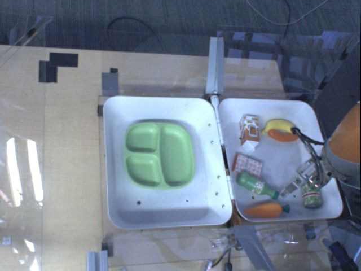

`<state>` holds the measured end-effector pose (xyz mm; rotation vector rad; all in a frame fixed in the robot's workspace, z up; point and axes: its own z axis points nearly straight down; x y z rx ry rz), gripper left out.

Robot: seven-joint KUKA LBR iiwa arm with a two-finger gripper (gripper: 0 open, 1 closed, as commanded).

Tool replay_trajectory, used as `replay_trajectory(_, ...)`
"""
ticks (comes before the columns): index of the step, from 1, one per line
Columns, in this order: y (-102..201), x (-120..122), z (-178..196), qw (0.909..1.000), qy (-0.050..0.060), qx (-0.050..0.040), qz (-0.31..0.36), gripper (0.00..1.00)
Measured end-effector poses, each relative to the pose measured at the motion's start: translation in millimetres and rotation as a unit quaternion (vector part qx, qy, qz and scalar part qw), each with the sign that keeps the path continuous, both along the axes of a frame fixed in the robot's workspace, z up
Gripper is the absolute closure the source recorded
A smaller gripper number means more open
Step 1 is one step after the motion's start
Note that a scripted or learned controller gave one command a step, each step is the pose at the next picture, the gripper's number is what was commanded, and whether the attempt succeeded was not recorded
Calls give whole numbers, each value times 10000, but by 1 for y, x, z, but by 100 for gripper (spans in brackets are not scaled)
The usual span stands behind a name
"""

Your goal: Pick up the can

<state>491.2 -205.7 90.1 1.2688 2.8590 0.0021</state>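
Down at the lower right of the frame, the can (311, 196) is standing upright in the right bin (316, 117), close to that bin's lower right corner, its red and green label facing the camera. The gripper (307, 178) is hanging just above and to the left of the can, touching or nearly touching its top, and whether it is spread or closed I cannot tell, since the metal parts are blurring together there. The arm (345, 143) is reaching in from the right edge, its orange band showing above the grey wrist. Sharing the right bin, a green bottle (256, 185) is lying on its side near the middle, a carrot (264, 210) is lying along the lower edge, a small patterned packet (247, 164) is sitting above the bottle, a brown carton (249, 127) is sitting near the top, and a banana (280, 125) is lying beside an orange-red piece (281, 135). Left of centre, the left bin (118, 151) is holding a green divided plate (160, 154).
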Motion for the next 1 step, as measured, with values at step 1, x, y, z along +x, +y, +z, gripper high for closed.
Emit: replay_trajectory(1, 1, 2, 12, 10000, -30, -1, 7, 100)
